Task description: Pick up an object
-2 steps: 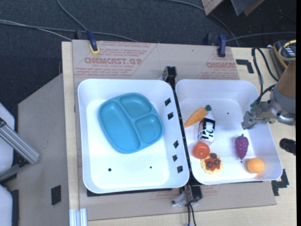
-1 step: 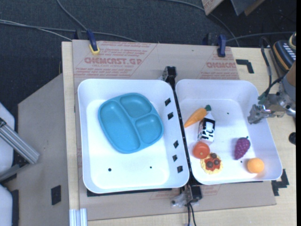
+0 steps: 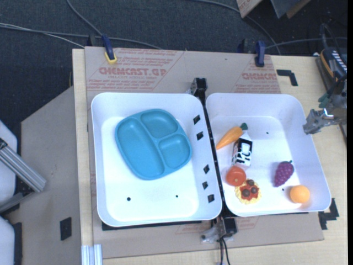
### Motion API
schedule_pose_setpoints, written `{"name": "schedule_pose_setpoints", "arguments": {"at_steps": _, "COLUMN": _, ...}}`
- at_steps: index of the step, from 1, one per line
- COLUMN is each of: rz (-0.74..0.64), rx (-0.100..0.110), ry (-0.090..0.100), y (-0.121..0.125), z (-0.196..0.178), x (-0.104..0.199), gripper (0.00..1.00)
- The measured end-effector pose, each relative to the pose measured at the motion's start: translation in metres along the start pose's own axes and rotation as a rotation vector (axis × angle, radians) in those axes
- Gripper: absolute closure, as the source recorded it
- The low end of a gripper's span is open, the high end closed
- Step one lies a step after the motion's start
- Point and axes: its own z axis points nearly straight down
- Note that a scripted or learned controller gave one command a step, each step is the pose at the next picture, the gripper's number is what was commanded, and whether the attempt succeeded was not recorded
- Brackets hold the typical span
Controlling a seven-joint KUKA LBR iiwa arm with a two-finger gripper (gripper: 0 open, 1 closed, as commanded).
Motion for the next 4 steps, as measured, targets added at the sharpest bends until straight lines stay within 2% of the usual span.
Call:
{"name": "schedule_pose_setpoints", "arguments": {"at_steps": 2, "rz": -0.005, "rx": 0.006, "ry": 0.004, "y": 0.04, "z": -0.006, "x": 0.099, "gripper": 1.0}}
{"name": "schedule_pose_setpoints", "arguments": {"at_steps": 3, "rz": -0.004, "rx": 0.007, "ry": 0.005, "y": 0.061, "z": -0.001, "x": 0.145, "gripper": 1.0}}
{"name": "schedule_pose_setpoints", "arguments": {"at_steps": 4, "rz": -0.004, "rx": 0.012, "ry": 0.007, "y": 0.071, "z": 0.018, "x": 0.201, "gripper": 1.0}}
